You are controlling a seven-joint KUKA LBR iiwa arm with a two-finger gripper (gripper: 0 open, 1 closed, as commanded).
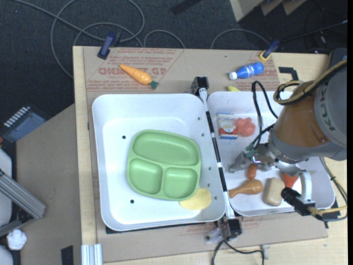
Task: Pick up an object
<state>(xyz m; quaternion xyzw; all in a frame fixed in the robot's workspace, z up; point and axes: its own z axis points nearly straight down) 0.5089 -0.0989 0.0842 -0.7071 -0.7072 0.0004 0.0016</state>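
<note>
The arm (pixel 309 120) is reaching into the right bin (pixel 325 195), its gripper (pixel 251 162) hanging low over a small orange piece (pixel 252 171); I cannot tell how it is set. A drumstick (pixel 246 189) and a tan block (pixel 272 191) are lying just beside. A green tray (pixel 164 163) is sitting in the left bin (pixel 110 126), a yellow piece (pixel 196 200) touching its corner
</note>
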